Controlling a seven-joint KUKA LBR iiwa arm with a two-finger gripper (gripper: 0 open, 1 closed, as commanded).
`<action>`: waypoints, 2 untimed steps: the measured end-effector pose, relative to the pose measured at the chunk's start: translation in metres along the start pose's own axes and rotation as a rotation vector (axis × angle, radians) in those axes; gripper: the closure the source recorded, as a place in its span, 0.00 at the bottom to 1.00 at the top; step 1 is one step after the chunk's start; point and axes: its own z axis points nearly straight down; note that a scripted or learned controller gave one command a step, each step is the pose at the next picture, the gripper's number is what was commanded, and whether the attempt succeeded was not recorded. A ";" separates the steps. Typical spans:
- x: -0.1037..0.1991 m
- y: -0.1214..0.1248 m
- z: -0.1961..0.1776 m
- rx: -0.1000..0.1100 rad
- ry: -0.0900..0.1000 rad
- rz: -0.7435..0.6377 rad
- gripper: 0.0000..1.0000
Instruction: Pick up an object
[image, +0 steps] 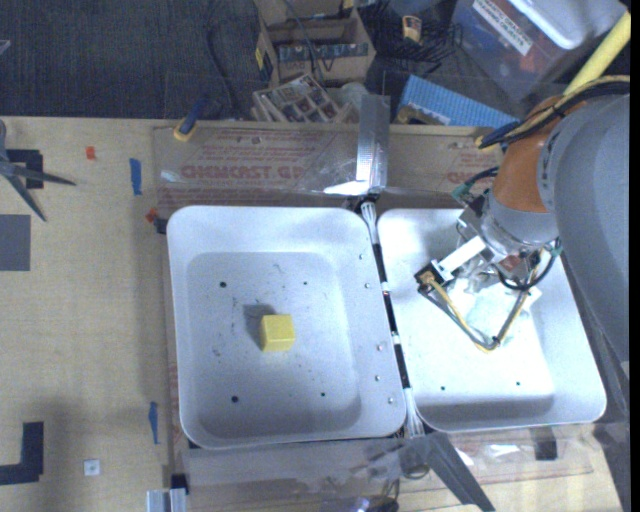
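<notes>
Gripper (497, 275) state first: from up here I can't make out how it is set, because the wrist and a tangle of cable sit in front of it over the right bin (440, 385), and I see nothing I could call a held object there.

Working from the left of my view, the tabletop (80, 330) carries only stray bits: dark tools at the far edge and a few scraps of blue tape. Next comes the left bin (200, 240), and in it, a little left of its middle, lies the yellow block (278, 332), flat on the white floor, well apart from every wall. It is the one clear candidate for a pick. Past the divider, the arm (590, 170) hangs over the upper part of the right bin, well apart from the block.

My read is that the pick is not yet done: the block rests untouched, and the approach, descent, closing and lift are all left.
</notes>
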 end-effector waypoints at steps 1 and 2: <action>-0.044 -0.032 0.027 -0.003 0.009 -0.080 1.00; -0.052 -0.117 -0.065 0.008 -0.006 0.225 1.00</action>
